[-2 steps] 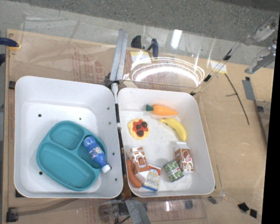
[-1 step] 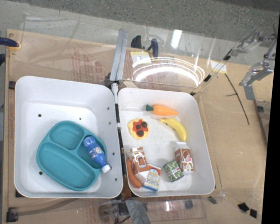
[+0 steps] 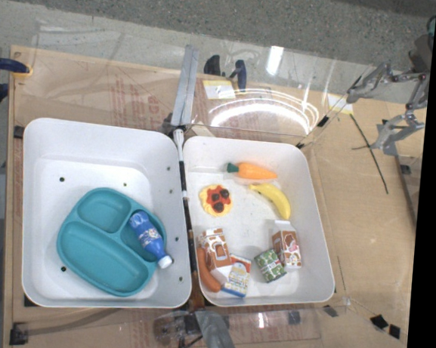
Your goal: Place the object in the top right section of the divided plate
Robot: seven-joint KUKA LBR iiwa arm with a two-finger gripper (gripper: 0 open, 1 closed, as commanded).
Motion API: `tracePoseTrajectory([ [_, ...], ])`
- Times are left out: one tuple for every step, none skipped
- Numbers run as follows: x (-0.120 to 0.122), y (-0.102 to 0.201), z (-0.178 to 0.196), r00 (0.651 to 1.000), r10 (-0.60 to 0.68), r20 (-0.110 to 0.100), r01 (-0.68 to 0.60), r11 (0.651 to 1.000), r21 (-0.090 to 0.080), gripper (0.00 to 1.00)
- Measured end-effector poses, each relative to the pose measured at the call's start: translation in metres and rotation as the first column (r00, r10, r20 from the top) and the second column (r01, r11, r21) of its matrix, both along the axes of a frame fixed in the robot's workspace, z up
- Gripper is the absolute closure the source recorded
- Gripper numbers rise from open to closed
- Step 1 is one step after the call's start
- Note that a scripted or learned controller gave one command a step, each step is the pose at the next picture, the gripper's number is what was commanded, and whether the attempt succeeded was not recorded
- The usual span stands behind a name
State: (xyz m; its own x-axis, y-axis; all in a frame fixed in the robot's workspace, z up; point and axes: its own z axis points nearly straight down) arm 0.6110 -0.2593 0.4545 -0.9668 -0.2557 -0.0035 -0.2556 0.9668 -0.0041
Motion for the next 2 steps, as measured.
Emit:
tracePoseTrajectory([
  [0.031, 0.000, 0.029, 0.962, 0.273, 0.007, -0.273, 0.962, -0.005, 0.00],
  [0.024, 0.000, 0.041, 0.675, 0.738, 0.001, -0.738, 0.675, -0.007, 0.00],
])
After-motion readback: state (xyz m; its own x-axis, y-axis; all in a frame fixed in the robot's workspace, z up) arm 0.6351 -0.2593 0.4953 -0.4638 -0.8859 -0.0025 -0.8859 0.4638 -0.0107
